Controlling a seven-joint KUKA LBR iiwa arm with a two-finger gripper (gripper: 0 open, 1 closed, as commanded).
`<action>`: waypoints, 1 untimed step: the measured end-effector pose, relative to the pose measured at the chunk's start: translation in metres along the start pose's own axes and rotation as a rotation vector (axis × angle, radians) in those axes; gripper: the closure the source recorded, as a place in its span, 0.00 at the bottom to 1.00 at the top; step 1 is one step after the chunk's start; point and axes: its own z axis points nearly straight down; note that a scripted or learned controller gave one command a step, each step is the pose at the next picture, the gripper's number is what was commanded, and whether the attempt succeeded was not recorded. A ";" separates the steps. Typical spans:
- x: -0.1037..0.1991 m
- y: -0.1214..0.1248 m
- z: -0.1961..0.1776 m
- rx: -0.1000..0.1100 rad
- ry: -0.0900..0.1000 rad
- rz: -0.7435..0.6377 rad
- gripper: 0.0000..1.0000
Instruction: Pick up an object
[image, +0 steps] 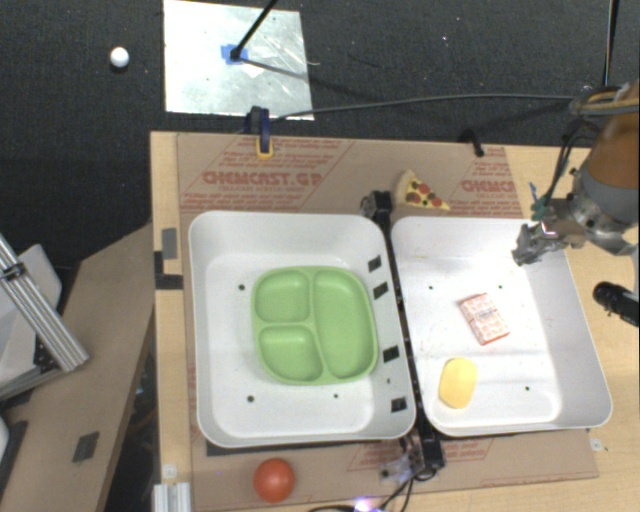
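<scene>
Pink-and-white printed small packet lies in the right white bin, at seven o'clock from the grey gripper; its long axis runs eleven-to-five. Grip state: cannot tell.

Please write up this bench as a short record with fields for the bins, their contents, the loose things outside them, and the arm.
left bin: holds a green divided tray, lying flat near the middle
right bin: holds a small red and white packet and a yellow lump, apart from each other
outside the bins: toy pizza slice on the board behind the bins; orange ball in front of the left bin
arm: gripper above the right bin's back right corner, away from both things in it
</scene>
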 end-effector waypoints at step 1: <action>0.054 0.010 -0.012 0.003 0.003 -0.005 1.00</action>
